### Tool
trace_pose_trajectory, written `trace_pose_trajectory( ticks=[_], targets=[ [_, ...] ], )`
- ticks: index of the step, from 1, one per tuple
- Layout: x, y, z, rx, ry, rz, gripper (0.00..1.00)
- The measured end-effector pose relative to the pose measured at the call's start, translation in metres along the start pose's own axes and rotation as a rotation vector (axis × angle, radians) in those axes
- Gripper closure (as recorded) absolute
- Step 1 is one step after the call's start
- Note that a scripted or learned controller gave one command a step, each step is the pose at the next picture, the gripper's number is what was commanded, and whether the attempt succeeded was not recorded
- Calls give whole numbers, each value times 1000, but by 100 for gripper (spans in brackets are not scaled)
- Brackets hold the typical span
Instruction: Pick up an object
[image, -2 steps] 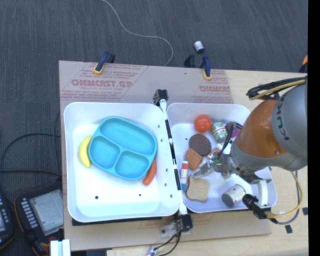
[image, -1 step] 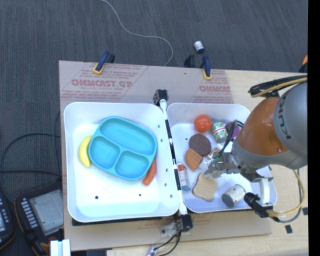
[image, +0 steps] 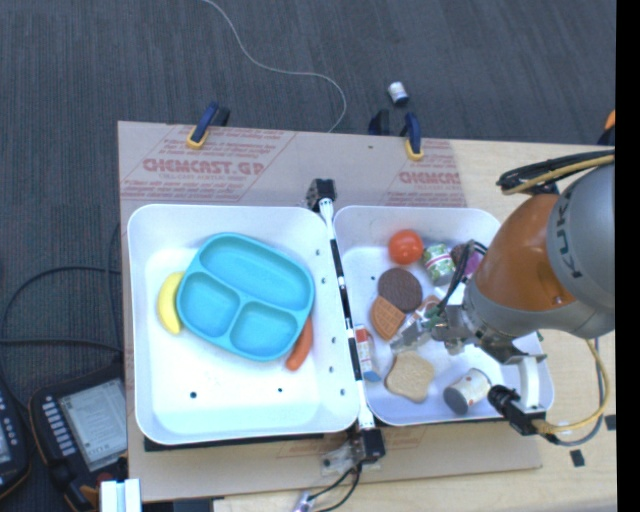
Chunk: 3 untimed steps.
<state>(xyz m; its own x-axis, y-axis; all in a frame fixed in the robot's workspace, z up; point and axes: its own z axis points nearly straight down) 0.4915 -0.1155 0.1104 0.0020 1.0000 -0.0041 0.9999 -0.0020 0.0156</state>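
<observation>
Your arm comes in from the right, wrist bent low over the right bin (image: 350, 250), with the gripper (image: 425, 330) just right of the waffle cookie (image: 386, 318). Honestly can't tell how wide it's set. Bread slice (image: 410, 377) sits just below it.

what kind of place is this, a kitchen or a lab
Most likely a robotics lab: a grey and orange arm reaches over two white bins of toy food clamped to a bench, with loose cables on carpet.

Toast slice (image: 410, 377) flat in right bin (image: 420, 214)
</observation>
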Motion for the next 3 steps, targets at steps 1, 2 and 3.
trace_pose_trajectory(
  ticks=[1,2,3],
  targets=[
    [0,1,-9,0,0,-1,100],
    [0,0,-9,0,0,0,0],
    [1,1,-19,1,1,-1,100]
  ],
)
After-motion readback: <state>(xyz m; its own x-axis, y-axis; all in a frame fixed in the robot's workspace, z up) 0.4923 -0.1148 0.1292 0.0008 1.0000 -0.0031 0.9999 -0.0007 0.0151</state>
